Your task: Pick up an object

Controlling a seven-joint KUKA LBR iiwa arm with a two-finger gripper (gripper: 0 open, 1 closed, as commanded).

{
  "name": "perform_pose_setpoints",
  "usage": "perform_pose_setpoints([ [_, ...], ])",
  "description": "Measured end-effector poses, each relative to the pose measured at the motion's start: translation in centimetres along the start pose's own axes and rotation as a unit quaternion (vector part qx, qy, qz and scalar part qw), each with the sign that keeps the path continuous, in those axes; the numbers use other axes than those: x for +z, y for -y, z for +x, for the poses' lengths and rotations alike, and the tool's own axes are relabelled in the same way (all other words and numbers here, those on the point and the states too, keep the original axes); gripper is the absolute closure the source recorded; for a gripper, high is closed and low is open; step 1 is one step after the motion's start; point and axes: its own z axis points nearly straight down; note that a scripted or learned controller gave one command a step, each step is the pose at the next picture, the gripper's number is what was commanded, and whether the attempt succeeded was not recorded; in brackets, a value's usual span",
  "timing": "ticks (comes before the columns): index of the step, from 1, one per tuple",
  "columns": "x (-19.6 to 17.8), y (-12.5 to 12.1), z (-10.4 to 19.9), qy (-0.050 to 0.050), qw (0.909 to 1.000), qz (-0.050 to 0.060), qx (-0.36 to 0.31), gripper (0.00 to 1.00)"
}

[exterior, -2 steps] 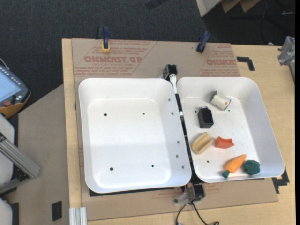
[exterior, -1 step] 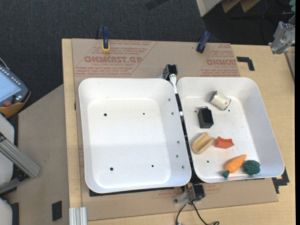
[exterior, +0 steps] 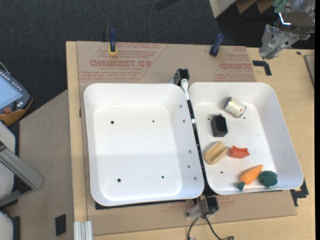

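The right bin [exterior: 280, 129] holds several small objects. A cream cylinder [exterior: 234, 107] lies near its back, with a black block [exterior: 219, 125] just in front of it. A tan bread-shaped piece [exterior: 215, 152] and a red-orange piece [exterior: 238, 152] sit side by side in the middle. An orange carrot [exterior: 250, 174] and a green broccoli [exterior: 268, 178] lie near the front rim. My gripper [exterior: 274, 40] hangs high beyond the bin's back right corner, well clear of every object, with nothing visibly in it.
The left bin [exterior: 95, 134] sits beside the right one on a cardboard sheet [exterior: 150, 59]. Blue clamps [exterior: 112, 40] [exterior: 217, 44] stand at the sheet's back edge. A black clip [exterior: 181, 76] joins the bins at the back.
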Motion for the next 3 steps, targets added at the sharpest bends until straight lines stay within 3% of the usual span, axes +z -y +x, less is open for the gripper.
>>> perform_pose_setpoints([
  [1,-4.9,1.1,6.2,0.000,1.0000,-0.006,0.000,1.00],
  [3,-6.7,2.9,18.6,0.000,1.0000,-0.003,0.000,1.00],
])
